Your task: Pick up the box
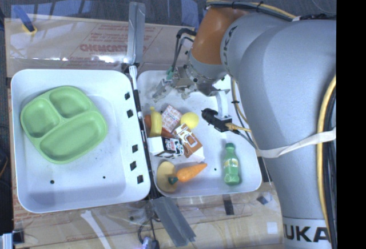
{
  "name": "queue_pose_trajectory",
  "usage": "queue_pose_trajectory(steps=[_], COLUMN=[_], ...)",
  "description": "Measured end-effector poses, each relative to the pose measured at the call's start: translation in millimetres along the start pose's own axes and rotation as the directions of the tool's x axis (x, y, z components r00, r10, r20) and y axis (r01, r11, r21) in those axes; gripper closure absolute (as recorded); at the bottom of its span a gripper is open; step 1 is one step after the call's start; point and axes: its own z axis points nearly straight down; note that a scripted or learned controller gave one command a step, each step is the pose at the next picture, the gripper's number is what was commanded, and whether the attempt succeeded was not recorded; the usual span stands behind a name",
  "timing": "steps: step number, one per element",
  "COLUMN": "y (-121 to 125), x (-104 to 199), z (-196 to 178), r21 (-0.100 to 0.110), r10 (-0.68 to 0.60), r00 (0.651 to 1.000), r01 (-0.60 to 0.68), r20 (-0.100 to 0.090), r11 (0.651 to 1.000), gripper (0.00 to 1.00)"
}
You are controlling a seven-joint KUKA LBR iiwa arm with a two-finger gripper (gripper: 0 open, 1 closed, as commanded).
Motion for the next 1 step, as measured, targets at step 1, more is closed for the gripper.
queue_pose_trajectory(steps=[1], y=[0.0], x=[0.0], z=[0.0], r21=[0.0], r10=[0.0], r00=[1.0], r01=[0.0], r20=[0.0], r11=[1.0], gripper=[0.0])
